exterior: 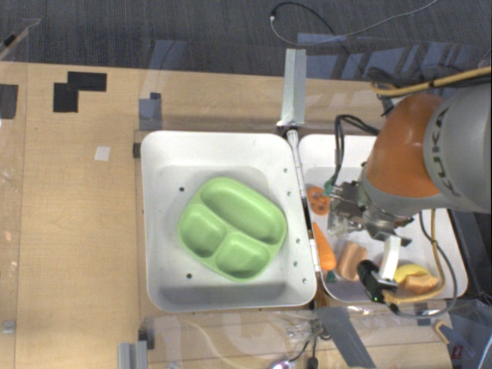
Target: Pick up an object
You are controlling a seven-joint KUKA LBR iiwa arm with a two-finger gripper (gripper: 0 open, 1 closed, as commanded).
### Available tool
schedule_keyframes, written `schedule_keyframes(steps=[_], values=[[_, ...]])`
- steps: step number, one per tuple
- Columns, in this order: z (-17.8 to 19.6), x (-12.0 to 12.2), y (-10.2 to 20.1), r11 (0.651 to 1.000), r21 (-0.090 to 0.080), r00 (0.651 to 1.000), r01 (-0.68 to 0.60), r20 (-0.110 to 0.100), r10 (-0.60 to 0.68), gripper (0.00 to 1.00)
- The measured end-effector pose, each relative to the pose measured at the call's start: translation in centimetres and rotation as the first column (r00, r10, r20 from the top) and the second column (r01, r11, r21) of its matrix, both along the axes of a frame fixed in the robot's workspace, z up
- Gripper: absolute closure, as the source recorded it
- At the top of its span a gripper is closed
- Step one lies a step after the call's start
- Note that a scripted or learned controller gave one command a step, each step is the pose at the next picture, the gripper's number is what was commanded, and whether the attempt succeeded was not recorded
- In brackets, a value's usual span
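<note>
Front of the right bin (319,160): a yellow-and-tan piece (416,279) by the near wall. A tan cylinder (350,258) and a carrot (326,254) lie side by side just nearer than the hand (344,215), apart from it. Clenched or released, I cannot tell. A small orange piece (317,199) sits beside it, green plate (231,227) in the left bin (165,167)

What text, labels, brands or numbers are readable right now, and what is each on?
"KUK": dark letters running sideways on the grey arm, probably the KUKA brand; the last letter isn't visible.
Green divided plate, white bins: no text readable.
Black patches on the bench: plain shapes, not letters.
</note>
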State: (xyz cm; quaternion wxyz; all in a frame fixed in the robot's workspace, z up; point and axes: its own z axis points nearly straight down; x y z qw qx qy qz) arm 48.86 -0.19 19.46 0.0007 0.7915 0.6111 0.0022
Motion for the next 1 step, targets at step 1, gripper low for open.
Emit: schedule_keyframes(steps=[1], values=[[14.54, -0.06, 0.39, 0.998, -0.001, 0.998, 0.062, 0.001, -0.062, 1.0]])
